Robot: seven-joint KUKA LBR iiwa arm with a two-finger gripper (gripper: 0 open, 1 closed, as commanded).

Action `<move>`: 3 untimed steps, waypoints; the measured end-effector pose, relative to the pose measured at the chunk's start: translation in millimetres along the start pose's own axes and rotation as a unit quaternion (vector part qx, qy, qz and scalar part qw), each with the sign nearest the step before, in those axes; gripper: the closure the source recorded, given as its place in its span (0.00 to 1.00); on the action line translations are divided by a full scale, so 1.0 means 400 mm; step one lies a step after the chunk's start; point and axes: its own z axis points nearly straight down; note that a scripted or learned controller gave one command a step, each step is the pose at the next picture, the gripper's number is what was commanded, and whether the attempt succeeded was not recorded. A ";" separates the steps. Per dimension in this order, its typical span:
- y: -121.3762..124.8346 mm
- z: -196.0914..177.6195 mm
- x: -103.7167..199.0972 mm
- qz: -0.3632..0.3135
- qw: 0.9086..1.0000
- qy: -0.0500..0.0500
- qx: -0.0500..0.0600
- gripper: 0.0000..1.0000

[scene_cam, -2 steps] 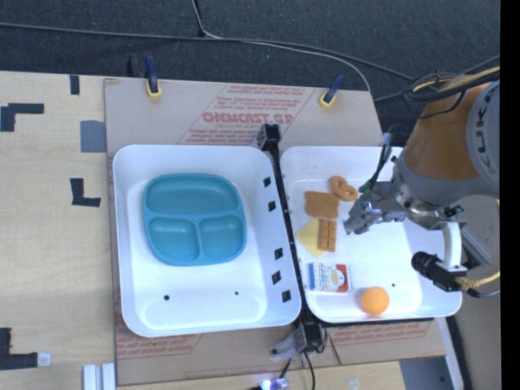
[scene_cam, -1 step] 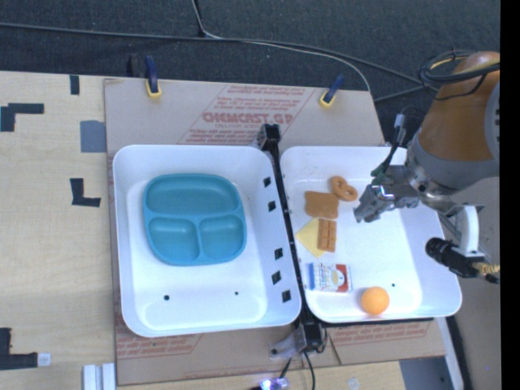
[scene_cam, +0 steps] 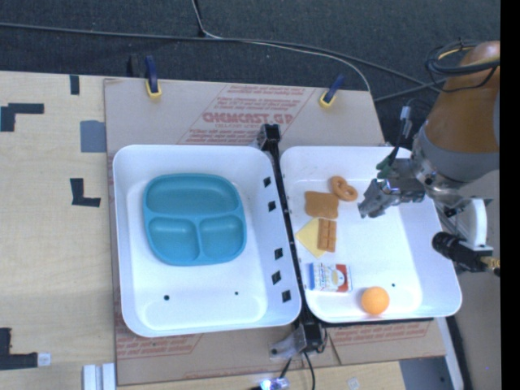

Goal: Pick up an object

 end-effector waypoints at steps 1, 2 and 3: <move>0.069 0.034 0.115 -0.002 1.000 0.000 0.001 1.00; 0.114 0.070 0.219 -0.002 1.000 0.000 0.001 1.00; 0.167 0.070 0.362 -0.003 1.000 0.001 0.000 1.00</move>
